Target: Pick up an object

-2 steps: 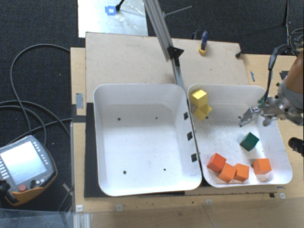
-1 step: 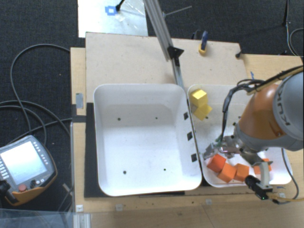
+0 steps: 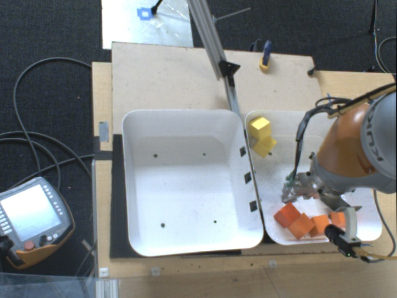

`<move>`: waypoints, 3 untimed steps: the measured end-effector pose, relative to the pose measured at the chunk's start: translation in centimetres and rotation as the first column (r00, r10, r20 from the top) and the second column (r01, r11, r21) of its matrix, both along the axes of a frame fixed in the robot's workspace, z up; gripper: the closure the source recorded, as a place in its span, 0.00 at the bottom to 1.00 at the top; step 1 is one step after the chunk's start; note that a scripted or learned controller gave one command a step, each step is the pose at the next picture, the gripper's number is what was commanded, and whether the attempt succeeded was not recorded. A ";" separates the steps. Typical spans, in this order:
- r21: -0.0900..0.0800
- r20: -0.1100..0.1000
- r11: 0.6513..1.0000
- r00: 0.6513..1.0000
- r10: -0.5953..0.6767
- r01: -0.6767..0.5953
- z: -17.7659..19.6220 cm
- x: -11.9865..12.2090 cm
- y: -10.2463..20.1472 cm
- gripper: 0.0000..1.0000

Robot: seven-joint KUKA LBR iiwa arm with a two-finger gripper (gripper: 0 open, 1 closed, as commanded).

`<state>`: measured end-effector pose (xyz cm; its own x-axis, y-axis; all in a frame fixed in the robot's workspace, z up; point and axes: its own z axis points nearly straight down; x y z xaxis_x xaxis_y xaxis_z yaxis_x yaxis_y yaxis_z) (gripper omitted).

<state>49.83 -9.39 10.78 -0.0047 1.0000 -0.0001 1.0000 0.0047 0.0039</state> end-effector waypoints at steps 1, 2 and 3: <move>0.001 0.005 1.000 1.000 0.005 -0.005 8.7 -1.2 4.0 1.00; 0.000 -0.001 1.000 1.000 -0.001 0.001 8.3 -1.3 3.8 0.00; 0.003 -0.001 1.000 1.000 0.008 -0.008 8.2 -1.3 11.0 0.00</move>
